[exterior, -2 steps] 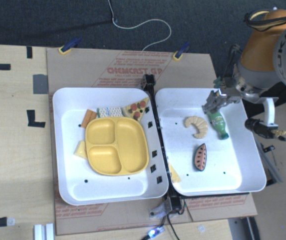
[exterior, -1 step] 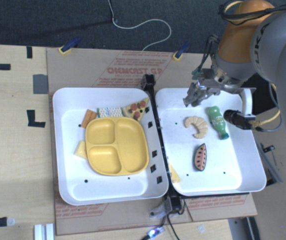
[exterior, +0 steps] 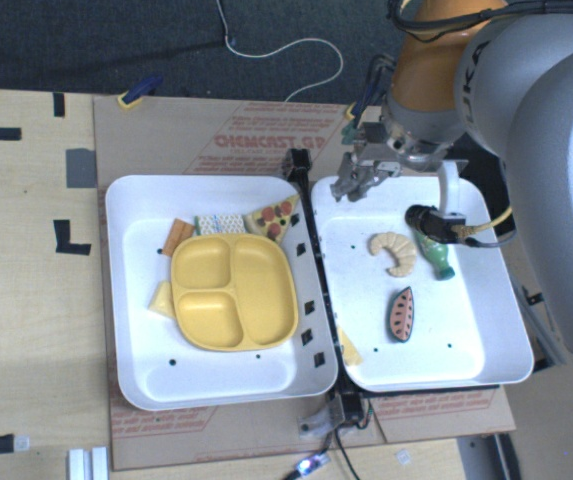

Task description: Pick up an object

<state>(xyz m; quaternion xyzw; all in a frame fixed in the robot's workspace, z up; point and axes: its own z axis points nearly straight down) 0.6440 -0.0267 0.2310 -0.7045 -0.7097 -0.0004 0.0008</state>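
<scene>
Here, the gripper (exterior: pixel 352 186) hangs over the far left corner of the right bin (exterior: pixel 466 368), close to the wall shared with the left bin (exterior: pixel 136 368); from this slant, whether it is wide or narrow cannot be told. In the right bin a pale croissant (exterior: pixel 394 252) lies near the middle, a green piece (exterior: pixel 436 258) just beside it with its upper end covered, and a watermelon slice (exterior: pixel 401 315) nearer the front. A small yellow scrap (exterior: pixel 349 349) peeks out at the front left corner, mostly hidden by the rim. In the left bin a yellow divided plate (exterior: pixel 234 290) covers much of what lies under it: an orange strip (exterior: pixel 177 236), a patterned bit (exterior: pixel 219 225), a pizza-like wedge (exterior: pixel 276 218) and a yellow corner (exterior: pixel 160 298) – all only partly seen. The grey arm (exterior: pixel 526 98) is cut off at the right
</scene>
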